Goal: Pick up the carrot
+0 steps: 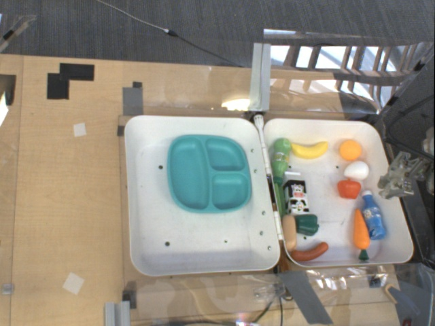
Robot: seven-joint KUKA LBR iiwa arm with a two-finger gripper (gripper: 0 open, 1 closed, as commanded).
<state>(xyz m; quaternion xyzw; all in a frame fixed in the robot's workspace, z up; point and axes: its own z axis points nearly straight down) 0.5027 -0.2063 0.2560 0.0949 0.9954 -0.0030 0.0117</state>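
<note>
Starting at the near edge of the right bin [406,255]: a red-brown sausage [309,252] by the front wall, and beside it, against the divider, a pale bread stick [290,231] with a dark green block [307,224] touching its right side.

Further right in the same near part, the carrot [361,231]. Lies almost in line with the right wall, orange body pointing away, green end toward the front wall. Touches, or nearly touches, a blue bottle [372,216] along its right side. Not lifted, resting flat on the bin floor.

Going to the middle of the bin: a small black-and-white box [294,194] near the divider, a red tomato [349,189] just beyond the carrot tip, a white egg [355,170] behind the tomato.

At the far wall: a long green vegetable [279,156], a banana [309,151] and an orange [351,149].

In the left bin [136,202], a teal divided plate [207,173], with nothing on it.

At the right rim of the right bin, about level with the egg and the tomato, the gripper [397,178]. Seems to hover over the rim, apart from every object. Too small and too mixed with the dark arm behind to tell how far open; nothing seen in its hold.

As a judgement: task hardly begun. No contact with the carrot yet. Left to do: bring the gripper toward the near side and inward, lower over the carrot body, close, lift. Likely trouble: the bottle so close on one side, little room there, so risk of catching the bottle as well or pushing the carrot away.
</note>
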